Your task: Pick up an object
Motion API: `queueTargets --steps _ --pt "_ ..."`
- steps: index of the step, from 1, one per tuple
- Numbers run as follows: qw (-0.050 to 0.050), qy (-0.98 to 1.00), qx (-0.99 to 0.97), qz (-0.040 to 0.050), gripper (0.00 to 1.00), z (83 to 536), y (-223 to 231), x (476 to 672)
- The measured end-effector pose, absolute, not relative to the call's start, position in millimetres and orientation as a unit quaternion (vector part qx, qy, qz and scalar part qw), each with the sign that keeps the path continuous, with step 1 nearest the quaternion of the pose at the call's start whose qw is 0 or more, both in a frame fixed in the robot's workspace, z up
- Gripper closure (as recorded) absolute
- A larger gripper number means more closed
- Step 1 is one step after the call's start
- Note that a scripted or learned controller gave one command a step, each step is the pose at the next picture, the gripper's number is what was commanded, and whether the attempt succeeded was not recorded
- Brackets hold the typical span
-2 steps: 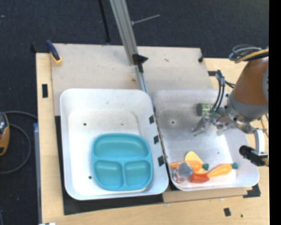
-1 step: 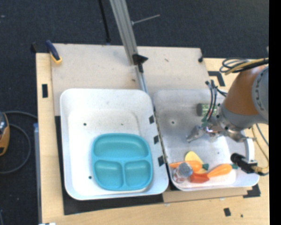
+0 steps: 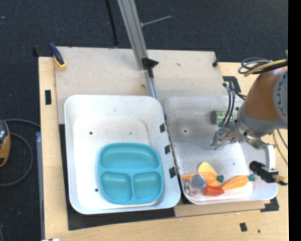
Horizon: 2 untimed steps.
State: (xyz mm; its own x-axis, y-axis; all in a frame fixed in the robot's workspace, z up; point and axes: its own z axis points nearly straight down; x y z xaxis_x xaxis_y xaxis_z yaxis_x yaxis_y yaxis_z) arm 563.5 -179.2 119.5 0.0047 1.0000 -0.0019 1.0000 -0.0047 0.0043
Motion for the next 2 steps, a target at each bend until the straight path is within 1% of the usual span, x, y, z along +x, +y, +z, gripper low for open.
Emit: queueTargets --steps 1,2 --pt "0.003 0.706 0.708 0.0012 1.0 165.3 -186.9 562.1" --pt "0.004 0.708 0.706 0.0018 1.0 211.4 -182.6 561.4"
